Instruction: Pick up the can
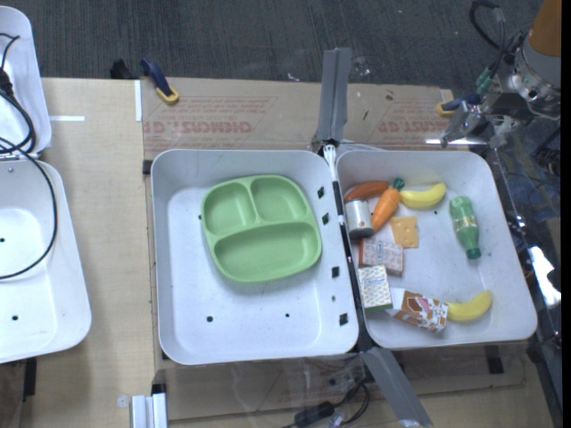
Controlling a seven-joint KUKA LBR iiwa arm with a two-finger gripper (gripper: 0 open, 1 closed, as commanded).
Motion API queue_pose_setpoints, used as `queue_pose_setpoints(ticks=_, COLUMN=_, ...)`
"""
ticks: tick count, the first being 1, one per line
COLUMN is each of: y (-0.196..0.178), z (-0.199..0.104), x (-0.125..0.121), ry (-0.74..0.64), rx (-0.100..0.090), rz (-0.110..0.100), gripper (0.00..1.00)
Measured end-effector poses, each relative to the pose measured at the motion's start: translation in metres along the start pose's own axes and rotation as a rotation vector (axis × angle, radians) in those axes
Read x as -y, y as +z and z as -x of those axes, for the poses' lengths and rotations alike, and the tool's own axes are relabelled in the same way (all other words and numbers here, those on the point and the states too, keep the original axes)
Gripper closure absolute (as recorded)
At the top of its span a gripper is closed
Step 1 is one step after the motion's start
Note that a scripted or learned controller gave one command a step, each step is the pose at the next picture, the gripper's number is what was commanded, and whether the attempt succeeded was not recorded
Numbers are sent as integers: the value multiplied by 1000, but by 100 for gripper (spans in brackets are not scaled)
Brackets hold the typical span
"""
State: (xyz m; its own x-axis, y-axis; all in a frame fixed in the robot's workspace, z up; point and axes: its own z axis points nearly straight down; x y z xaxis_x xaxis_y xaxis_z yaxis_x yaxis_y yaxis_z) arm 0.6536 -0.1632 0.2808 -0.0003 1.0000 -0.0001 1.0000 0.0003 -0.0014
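A pale wooden tabletop carries two shallow white bins side by side. The left bin holds a light green divided plastic plate. The right bin holds the small silver metal can, lying against its left wall just beside an orange carrot. Near them lie two yellow bananas and a green plastic bottle. The robot's hand hovers beyond the right bin's far right corner; whether it is open or closed cannot be told.

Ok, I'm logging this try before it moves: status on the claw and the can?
Claw up over right bin's far edge, carrying nothing. Can at bin's left wall, untouched. Carrot and sausage crowd it.
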Motion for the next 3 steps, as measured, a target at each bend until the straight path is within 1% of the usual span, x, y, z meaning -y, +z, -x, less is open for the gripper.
queue_pose_setpoints(ticks=1, y=173, z=-20, x=-5, ry=195, rx=1, rz=-1, gripper=0)
queue_pose_setpoints(ticks=2, y=190, z=-12, x=70, ry=353, rx=0, rz=-2, gripper=0)
queue_pose_setpoints(ticks=3, y=190, z=17, x=54, ry=397, rx=-24, rz=-11, gripper=0)
